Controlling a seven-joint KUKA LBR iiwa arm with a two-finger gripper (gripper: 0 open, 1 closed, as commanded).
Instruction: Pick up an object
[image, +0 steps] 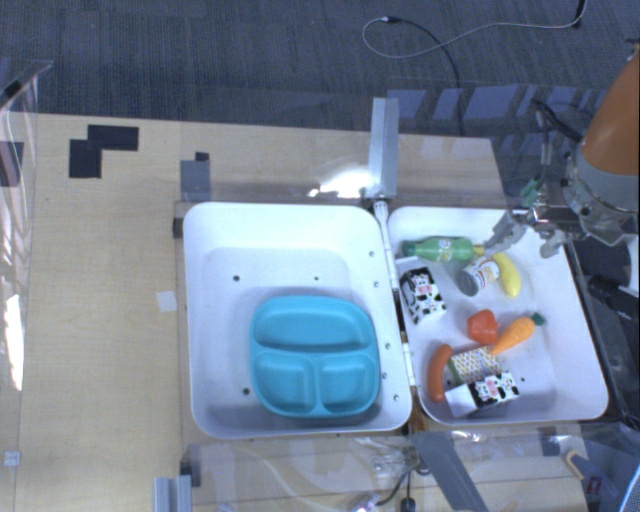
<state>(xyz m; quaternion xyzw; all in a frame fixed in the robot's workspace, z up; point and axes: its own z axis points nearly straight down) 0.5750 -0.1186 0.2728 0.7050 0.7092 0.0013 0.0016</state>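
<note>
The gripper (527, 232) is seen at the far right corner of the right bin (590, 395), its two pale fingers (505, 232) spread apart with nothing between them, so the jaws are judged open and empty. One finger tip hangs just above the yellow cap end of a green bottle (442, 250), which lies on its side along the bin's far edge; just beside it a small can (479, 276) and a banana (507, 275) are packed close together. A descent is judged to be the step in hand, and it would be done best if the jaws were lined up across the bottle's narrow width rather than along its length, and lowered so that the can and banana are not caught too (they sit very near). The bottle looks smooth and round, so a central hold should be preferred lest it roll. Nearer the camera a black-and-white carton (422, 295) rests against the divider, a red tomato-like piece (482, 325) and a tapering orange carrot (512, 336) lie mid-bin, and a sausage (438, 371), a chequered packet (474, 362) and a second small carton (484, 391) are clustered at the near side. In the left bin (215, 300) a glossy blue tray (314, 355) with three compartments is set.
</note>
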